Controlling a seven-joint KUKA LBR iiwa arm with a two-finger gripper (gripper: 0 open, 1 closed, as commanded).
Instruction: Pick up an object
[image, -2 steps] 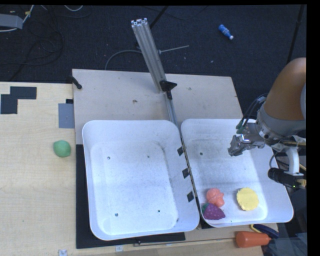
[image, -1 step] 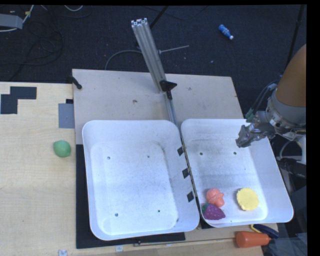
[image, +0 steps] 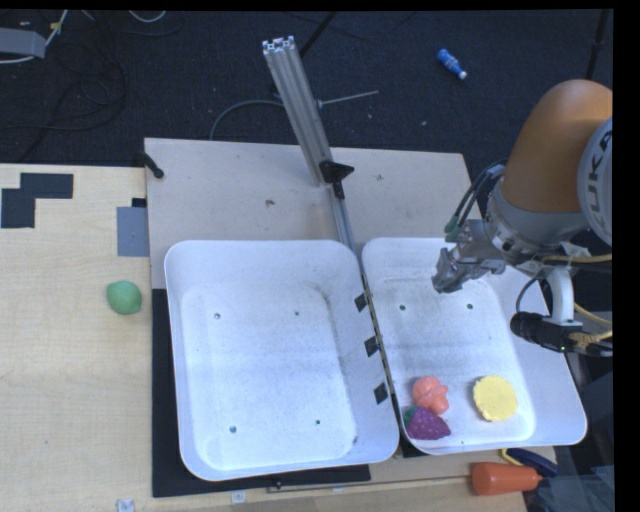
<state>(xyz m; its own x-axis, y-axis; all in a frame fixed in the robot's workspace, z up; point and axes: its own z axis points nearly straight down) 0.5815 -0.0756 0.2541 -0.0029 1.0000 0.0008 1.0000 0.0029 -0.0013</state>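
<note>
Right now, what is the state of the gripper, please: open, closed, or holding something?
Gripper: open or closed cannot be told; it sits above the right bin, away from the toys.

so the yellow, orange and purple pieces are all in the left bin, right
Not quite: the camera view shows the yellow piece, orange piece and purple piece all in the right bin, near its front edge, not the left bin.
</note>
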